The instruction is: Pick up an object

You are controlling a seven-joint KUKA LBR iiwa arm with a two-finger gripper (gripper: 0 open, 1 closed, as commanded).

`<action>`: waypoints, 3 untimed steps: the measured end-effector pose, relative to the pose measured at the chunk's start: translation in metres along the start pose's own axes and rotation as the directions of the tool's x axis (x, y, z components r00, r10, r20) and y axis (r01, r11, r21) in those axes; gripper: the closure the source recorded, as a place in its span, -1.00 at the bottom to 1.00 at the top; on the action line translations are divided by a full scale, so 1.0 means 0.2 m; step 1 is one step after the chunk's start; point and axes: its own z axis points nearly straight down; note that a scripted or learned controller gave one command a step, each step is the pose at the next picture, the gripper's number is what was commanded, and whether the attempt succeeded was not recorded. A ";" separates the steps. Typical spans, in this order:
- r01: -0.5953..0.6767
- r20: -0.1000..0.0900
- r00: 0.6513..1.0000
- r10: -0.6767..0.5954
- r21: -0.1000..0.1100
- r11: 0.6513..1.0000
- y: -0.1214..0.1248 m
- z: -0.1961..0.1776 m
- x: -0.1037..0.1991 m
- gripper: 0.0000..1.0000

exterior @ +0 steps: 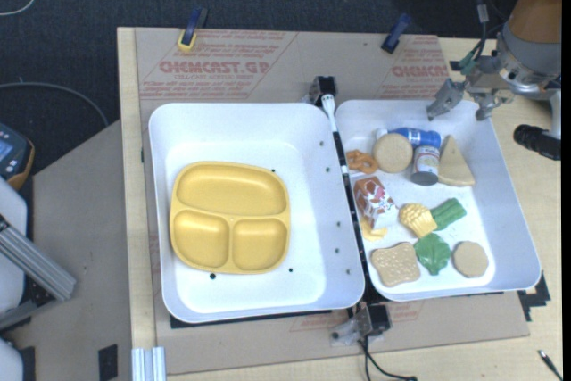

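Gripper (pixel 465 99) hung at 1 o'clock, over far edge of right bin (pixel 513 219), fingers spread, nothing between them. Toys lay untouched in bin; nearest, blue bottle (pixel 417 136) and wedge (pixel 456 163). Pick not begun: descent, grasp, lift all left.

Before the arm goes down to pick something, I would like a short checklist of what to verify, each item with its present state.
1. Gripper carries nothing: ok, no object between its fingers, which look spread.
2. Gripper is above the right bin: ok, it hangs over the far edge, apart from the toys.
3. A target lies directly below: not ok, the nearest things, the blue bottle and the wedge, sit nearer the camera.
4. Targets stand free: not ok, the round cookie, small can and bottle crowd together.
5. Yellow tray is out of the way: ok, in the left bin.
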 end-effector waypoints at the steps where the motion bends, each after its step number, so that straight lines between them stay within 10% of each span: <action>1: 0.001 -0.002 1.000 -0.001 0.007 1.000 0.00 0.32 0.00 -1.00; 2: 0.004 0.004 1.000 -0.004 -0.014 1.000 0.03 0.40 0.00 -1.00; 3: 0.003 0.011 1.000 -0.003 -0.023 1.000 0.04 0.34 -0.02 1.00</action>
